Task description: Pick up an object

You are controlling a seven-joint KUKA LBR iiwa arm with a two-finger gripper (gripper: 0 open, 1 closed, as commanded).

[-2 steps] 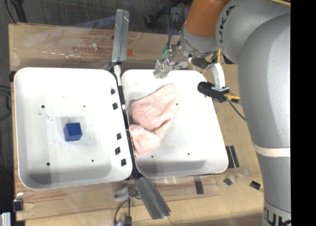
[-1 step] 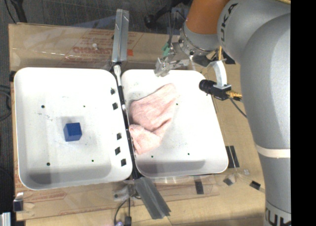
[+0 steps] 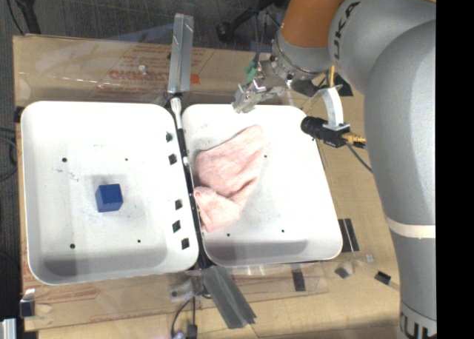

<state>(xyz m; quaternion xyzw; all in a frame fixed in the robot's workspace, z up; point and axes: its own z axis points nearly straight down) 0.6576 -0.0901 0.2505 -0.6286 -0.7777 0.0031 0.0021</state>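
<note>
A crumpled pink cloth [image 3: 226, 175] lies in the right bin [image 3: 296, 212], against its left wall. A small blue cube [image 3: 109, 197] sits on the floor of the left bin [image 3: 96, 145]. My gripper [image 3: 248, 95] hangs over the far rim of the right bin, just above the cloth's upper tip and clear of it. Nothing shows between its fingers.
A grey metal divider bar [image 3: 180, 56] runs up from between the two bins at the back. The arm's grey body and orange band [image 3: 318, 4] cover the upper right. A black cable fitting [image 3: 326, 130] juts over the right bin's far right corner.
</note>
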